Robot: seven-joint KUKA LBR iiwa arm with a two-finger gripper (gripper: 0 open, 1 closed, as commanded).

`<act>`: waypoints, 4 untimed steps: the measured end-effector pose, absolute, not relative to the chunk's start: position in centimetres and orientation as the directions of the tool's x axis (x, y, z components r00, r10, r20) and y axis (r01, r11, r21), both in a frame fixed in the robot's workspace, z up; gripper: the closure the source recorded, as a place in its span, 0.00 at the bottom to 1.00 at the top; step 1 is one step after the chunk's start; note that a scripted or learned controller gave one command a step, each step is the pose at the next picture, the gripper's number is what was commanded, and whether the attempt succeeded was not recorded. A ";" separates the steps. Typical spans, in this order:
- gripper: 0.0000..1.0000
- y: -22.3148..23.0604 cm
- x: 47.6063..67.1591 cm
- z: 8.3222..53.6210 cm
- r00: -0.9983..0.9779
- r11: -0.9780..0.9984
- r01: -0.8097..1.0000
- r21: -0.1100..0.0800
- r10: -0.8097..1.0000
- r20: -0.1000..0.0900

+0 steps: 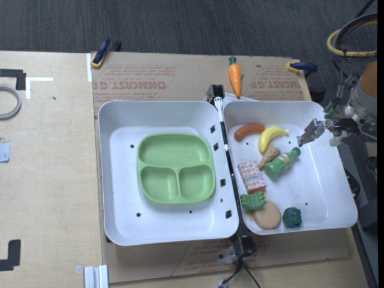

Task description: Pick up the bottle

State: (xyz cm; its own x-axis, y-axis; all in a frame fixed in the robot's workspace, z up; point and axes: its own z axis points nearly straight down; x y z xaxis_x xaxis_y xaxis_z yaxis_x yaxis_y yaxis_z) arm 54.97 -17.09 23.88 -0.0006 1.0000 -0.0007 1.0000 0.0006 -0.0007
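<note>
Over the right-hand bin (336,179) my gripper (310,132) hangs near the upper right part, and I cannot tell from this slanted view what state it is in. I see nothing between its tips, so I judge it carries nothing yet. The green bottle (282,164) lies on its side on the bin floor, just below and left of the gripper, its cap end pointing up toward it and its body slanting down-left. It sits crowded: an ice cream cone (269,155) rests against its left, a banana (270,137) is just above that, and a sausage (248,131) lies further left. A red-and-white carton (251,176) sits beside the bottle's base, with a leafy green piece (253,201), a tan round cookie (267,215) and a broccoli head (293,216) lower down. I read the gripper's spot as a staging position above the bottle, approaching from the free right side where nothing blocks a descent. The left bin (114,161) holds a green divided plate (177,167), well apart from the work. A toy carrot (234,75) lies on the tabletop (48,161) beyond the bins. My arm's upper part is cut off at the right edge, and the gripper is small and blurred, so its height above the bin is hard to judge.
</note>
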 end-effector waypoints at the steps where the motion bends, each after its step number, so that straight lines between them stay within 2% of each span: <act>1: 1.00 -17.1 55.0 24.8 -0.002 0.002 1.000 0.000 1.000 -0.002; 2: 1.00 -11.8 48.7 25.2 0.085 -0.085 0.996 -0.001 0.996 0.000; 3: 1.00 -4.1 47.7 23.2 0.134 -0.134 0.991 -0.002 0.991 -0.001; 4: 1.00 4.7 47.7 21.2 -0.012 0.012 1.000 -0.002 1.000 -0.001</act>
